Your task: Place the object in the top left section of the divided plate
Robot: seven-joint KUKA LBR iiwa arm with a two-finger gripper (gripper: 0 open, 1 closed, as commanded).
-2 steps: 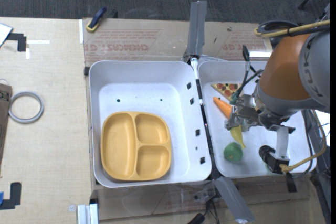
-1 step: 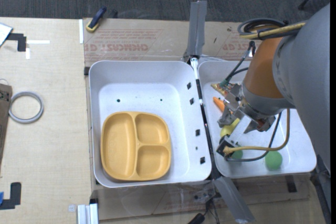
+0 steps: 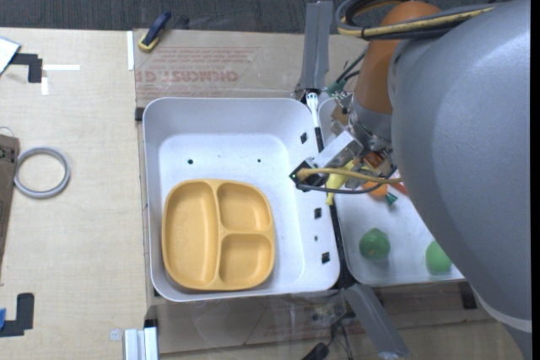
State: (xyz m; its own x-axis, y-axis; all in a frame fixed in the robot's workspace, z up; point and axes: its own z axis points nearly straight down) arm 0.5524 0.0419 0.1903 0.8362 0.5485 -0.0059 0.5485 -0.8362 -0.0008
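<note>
The yellow plastic divided plate [image 3: 202, 240] lay in the lower left part of the left shallow white bin [image 3: 219, 135], at lower centre of the frame. It had one long section on its left side and two smaller sections on its right side. The grey arm [image 3: 472, 139] entered from the right of the frame and covered much of the right shallow white bin [image 3: 401, 261]. Its end stood just right of centre of the frame, over the wall shared by the two bins. Whether the jaws were open or closed could not be determined, and nothing could be seen held between them. A small orange object [image 3: 382, 189] lay in the right bin just below the arm's end. Two round green balls [image 3: 375, 244] [image 3: 437, 257] lay lower in the same bin, near each other and well apart from the plate. A grey ring of tape [image 3: 65, 171] lay flat on the pale wooden table [image 3: 84, 265] at the left of the frame, outside both bins.
</note>
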